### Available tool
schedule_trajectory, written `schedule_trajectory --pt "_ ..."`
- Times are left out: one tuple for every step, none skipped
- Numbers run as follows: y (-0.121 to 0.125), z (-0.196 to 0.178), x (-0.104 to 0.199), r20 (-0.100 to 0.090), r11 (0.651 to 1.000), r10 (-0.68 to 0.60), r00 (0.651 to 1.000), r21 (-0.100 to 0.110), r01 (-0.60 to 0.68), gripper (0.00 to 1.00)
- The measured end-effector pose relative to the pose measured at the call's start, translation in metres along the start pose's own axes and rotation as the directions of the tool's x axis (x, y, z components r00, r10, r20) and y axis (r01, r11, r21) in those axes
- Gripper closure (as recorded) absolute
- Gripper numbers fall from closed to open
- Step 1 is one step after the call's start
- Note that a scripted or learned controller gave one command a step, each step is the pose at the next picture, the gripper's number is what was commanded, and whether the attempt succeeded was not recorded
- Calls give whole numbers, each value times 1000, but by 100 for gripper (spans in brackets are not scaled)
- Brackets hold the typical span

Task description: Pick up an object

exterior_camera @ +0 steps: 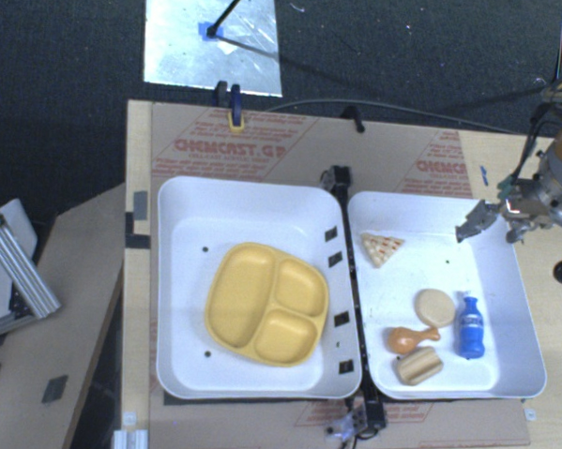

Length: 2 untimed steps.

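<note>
Gripper (492, 222) hangs over the right bin's (513, 278) far right edge, fingers apart and holding nothing — approach step, by my judgement — and next must descend squarely onto the bottle (470, 326) near that bin's front.

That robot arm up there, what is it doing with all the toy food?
The robot arm's gripper is above the far right edge of the right bin, and nothing is between its fingers. In that bin lie a pizza slice, a round bun, a blue bottle, a chicken drumstick and a bread roll, all untouched. The left bin holds a yellow divided plate. No object has been picked up yet.
</note>
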State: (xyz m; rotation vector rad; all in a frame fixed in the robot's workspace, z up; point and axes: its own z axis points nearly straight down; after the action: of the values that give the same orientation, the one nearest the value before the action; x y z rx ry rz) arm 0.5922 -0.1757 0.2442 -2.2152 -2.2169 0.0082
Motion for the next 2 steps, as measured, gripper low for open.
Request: schedule_trajectory --pt "2 -6 0 2 1000 -3 1000 -11 3 0" --pt "1 54 -6 2 1000 -1 1000 -6 1 0"
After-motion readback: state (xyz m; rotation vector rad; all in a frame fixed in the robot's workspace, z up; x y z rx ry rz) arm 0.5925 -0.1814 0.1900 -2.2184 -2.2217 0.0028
